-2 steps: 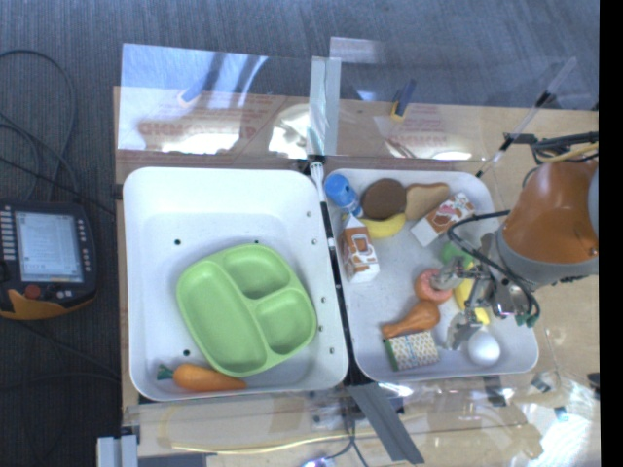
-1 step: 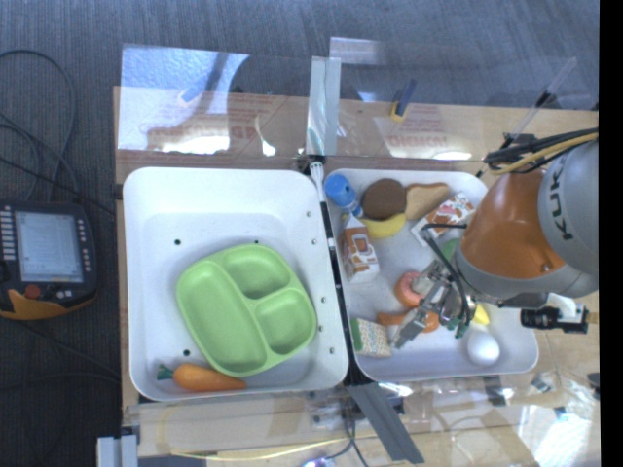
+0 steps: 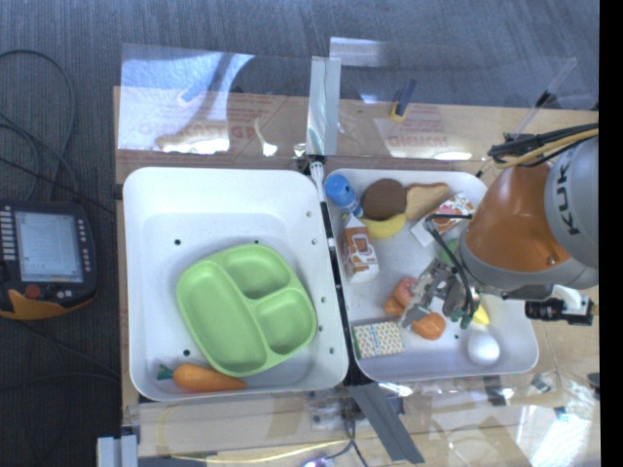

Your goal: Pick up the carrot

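The carrot (image 3: 206, 378) lies flat in the left bin (image 3: 156, 222), just below the green divided plate (image 3: 247, 306), along the bin's near wall with its leafy end toward the bin's near left corner. Its upper edge sits very close to the plate's rim, perhaps touching it; the near wall hems in its other side. Above and left of the plate the bin floor is bare white.

The gripper (image 3: 435, 300) hangs over the right bin (image 3: 506, 358), well apart from the plate, across the two walls where the bins meet. Its fingers are lost among clutter, so whether the jaws stand apart or together cannot be told. Right of the plate, beyond that divide, lie a small carton (image 3: 359, 253), a patterned sponge (image 3: 378, 340), orange pieces (image 3: 401, 295) by the gripper and a white egg (image 3: 482, 347). Farther up from the plate sit a blue-capped item (image 3: 339, 189), a brown round thing (image 3: 384, 198) and a yellow piece (image 3: 387, 226). Far left of the plate, off the bench, a teach pendant (image 3: 44, 259) rests on the floor.
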Motion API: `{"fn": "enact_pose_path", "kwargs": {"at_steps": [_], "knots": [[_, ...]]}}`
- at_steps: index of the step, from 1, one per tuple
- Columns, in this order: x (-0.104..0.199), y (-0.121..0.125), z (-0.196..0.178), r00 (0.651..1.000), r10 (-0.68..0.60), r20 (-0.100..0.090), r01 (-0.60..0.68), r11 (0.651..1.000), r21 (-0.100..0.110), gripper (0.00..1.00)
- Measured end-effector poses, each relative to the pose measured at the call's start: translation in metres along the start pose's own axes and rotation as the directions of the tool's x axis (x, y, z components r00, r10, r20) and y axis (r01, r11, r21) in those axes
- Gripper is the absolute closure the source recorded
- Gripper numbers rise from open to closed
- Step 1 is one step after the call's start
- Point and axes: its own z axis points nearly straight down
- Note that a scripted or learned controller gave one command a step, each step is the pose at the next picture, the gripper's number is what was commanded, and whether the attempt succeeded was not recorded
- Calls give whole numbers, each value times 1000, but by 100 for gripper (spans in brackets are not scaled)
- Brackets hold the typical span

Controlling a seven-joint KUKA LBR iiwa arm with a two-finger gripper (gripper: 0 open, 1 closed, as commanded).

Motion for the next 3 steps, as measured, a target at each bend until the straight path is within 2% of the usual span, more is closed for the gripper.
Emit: {"fn": "enact_pose_path", "kwargs": {"at_steps": [1,2,3], "knots": [[22,25,-133,973,-227,-51,227,974,-3,100],[16,23,-219,995,-90,-52,90,996,5,100],[61,87,-163,983,-173,-63,173,985,1,100]]}}
